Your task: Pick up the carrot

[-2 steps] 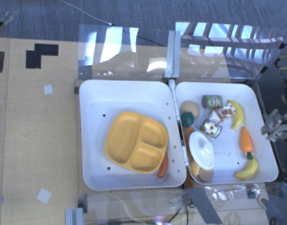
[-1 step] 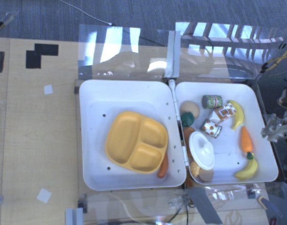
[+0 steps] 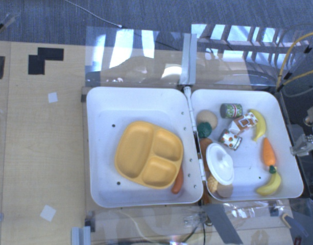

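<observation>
carrot (image 3: 269, 153) lying in right bin (image 3: 286, 137), between two bananas (image 3: 258, 124), yellow tray (image 3: 148, 154) in left bin (image 3: 102, 137), gripper state cannot be told

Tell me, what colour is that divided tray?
Yellow; the divided tray shows in the camera view.

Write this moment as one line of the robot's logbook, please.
step: before pickup | carrot: right bin, between two bananas, untouched | left bin: yellow tray
</observation>
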Controlling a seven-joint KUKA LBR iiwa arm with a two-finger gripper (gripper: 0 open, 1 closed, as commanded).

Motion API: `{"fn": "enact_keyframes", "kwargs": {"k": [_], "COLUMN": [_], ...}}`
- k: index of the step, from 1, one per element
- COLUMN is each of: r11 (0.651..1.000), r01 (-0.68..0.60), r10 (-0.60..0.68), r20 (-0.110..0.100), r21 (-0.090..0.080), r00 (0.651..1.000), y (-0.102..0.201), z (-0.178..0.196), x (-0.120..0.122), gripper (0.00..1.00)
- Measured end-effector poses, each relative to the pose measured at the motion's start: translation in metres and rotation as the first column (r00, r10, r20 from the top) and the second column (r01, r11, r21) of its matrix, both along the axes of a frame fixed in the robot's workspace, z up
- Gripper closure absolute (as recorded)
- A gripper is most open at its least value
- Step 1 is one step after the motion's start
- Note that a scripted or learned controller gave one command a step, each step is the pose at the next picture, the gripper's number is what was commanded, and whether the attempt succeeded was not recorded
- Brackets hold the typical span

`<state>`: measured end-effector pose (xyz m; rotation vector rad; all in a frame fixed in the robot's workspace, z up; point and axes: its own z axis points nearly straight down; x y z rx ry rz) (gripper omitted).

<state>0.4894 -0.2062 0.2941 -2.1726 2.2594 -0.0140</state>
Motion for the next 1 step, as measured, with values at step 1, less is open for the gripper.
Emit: {"fn": "enact_keyframes", "kwargs": {"k": [1], "r11": [0.725], "r01": [-0.689], "r10": [0.689], "r20": [-0.006], "r21": [-0.002], "r00": [0.725], "y": [0.0000], "z": [-0.0324], "x": [-0.0008], "gripper": [1.00]}}
